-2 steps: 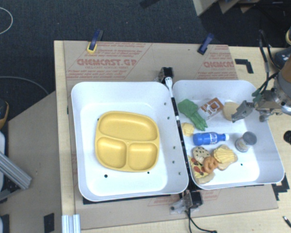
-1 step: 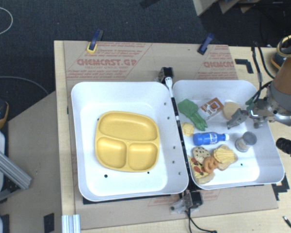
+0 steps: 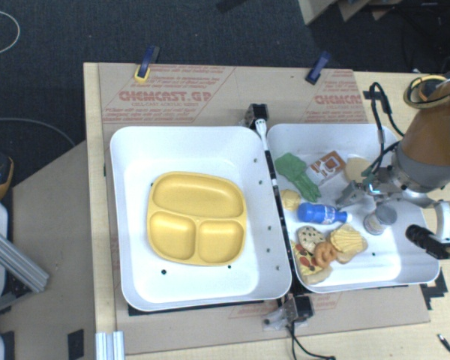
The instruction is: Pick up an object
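The right bin (image 3: 390, 270) holds several small items. A green soft piece (image 3: 295, 169) lies at its back left, and a brown and white packet (image 3: 328, 165) sits beside it. A blue bottle (image 3: 320, 214) lies on its side in the middle. Toward the front are a waffle-like yellow piece (image 3: 348, 238), a speckled cookie (image 3: 310, 238) and an orange pretzel shape (image 3: 325, 255). My gripper (image 3: 362, 193) is low inside this bin, just right of the bottle and in front of a beige round item (image 3: 356, 167). Nothing is visibly held.
The left bin (image 3: 127, 163) carries a yellow divided plate (image 3: 197, 217). A small yellow item (image 3: 290, 199) rests against the right bin's left wall. A grey disc (image 3: 374, 223) lies below the gripper. Black cables (image 3: 379, 107) run along the right bin's back right corner.
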Motion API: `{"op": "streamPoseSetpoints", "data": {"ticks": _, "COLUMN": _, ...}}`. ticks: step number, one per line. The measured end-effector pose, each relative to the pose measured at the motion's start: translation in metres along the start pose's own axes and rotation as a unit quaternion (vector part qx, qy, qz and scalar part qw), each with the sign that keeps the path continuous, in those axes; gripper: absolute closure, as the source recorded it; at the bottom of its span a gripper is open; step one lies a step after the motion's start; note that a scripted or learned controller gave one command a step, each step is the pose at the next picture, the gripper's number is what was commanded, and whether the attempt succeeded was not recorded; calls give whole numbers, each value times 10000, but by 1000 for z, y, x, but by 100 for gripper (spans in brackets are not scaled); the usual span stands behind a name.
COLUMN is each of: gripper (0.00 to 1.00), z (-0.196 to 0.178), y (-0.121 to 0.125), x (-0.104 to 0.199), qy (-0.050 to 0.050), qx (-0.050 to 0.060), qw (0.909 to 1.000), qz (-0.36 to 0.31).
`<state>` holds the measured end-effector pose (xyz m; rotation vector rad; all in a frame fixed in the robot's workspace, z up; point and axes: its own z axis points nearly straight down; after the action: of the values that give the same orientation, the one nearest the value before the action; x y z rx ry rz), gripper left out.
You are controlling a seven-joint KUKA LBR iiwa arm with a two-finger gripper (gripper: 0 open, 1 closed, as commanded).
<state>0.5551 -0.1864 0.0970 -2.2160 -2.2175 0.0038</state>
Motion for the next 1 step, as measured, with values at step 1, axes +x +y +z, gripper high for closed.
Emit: {"op": "streamPoseSetpoints", "data": {"ticks": 1, "gripper": 0, "z": 13, "y": 0, "x": 1, "qy": -3, "qx": -8, "qw": 10000, "qz": 1}}
